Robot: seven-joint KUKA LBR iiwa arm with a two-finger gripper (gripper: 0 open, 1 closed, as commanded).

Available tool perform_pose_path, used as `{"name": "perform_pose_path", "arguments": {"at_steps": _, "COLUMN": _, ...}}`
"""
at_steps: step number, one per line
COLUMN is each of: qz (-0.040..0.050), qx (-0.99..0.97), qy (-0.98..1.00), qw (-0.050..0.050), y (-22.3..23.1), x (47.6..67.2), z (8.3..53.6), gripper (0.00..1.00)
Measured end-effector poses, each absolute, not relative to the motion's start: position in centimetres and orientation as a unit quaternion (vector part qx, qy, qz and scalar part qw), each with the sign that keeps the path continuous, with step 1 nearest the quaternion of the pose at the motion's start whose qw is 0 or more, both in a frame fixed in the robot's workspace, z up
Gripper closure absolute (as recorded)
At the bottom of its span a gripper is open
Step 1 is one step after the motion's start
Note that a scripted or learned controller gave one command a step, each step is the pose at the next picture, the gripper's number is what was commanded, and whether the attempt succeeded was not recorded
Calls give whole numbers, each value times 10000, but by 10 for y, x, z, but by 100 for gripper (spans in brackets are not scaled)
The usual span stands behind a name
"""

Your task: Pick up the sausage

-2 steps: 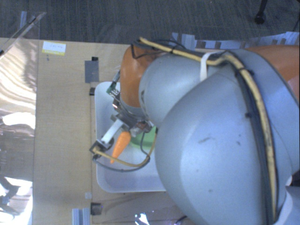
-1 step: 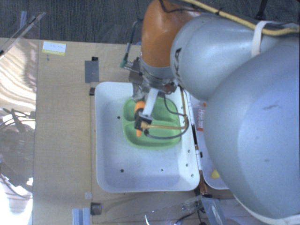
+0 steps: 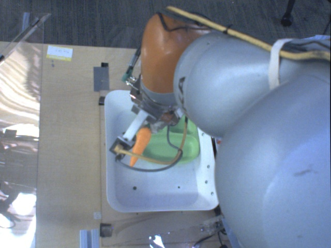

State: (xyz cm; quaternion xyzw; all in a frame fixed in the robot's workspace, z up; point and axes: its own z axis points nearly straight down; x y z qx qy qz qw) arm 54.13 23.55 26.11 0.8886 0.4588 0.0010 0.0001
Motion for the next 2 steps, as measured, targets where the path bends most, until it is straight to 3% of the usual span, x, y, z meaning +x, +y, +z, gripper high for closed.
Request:
{"name": "perform_pose_path", "arguments": {"at_steps": 1, "qz": 37, "qx": 8214, "qy": 5704, "qw": 19, "y": 214, "x": 544, "z": 358, "gripper": 100}}
{"name": "perform_pose_path", "arguments": {"at_steps": 2, "qz": 52, "qx": 8195, "qy": 5730, "qw": 39, "y": 216, "x": 546, "z": 367, "gripper": 100}}
